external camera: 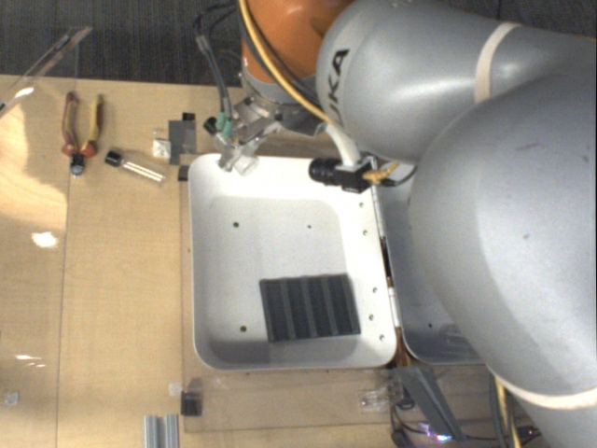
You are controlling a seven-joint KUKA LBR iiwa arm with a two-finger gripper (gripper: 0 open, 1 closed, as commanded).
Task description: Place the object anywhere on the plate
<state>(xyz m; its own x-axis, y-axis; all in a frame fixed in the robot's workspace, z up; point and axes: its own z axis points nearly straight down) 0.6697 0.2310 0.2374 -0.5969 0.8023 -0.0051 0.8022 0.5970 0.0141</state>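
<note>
— Black against the white: is that ribbed plate point(309, 308) where you want me to set down?

— Yes. In the camera view it lies flat on the floor of the white bin point(192, 250), toward the near wall and a little right of centre. Your gripper point(233, 160) hangs over the far corner of that same bin, on the view's left, well apart from the plate.

— Am I carrying the object?

— You can't settle that from here. The tip is too small and blurred to tell whether the gripper is open, closed or gripping the object. Treat it as unconfirmed.

— So how should I run the move?

— My judgement: cross the bin diagonally, high enough to clear the rim, and stop over the middle of the plate rather than its edge, since anywhere on it counts. Come down low before you let go, because the ribs could roll or tip a thing dropped from height. Give the right wall room, where the arm point(448, 82) crowds the bin. The pliers point(80, 125) out on the bench point(112, 278) are no concern.
</note>
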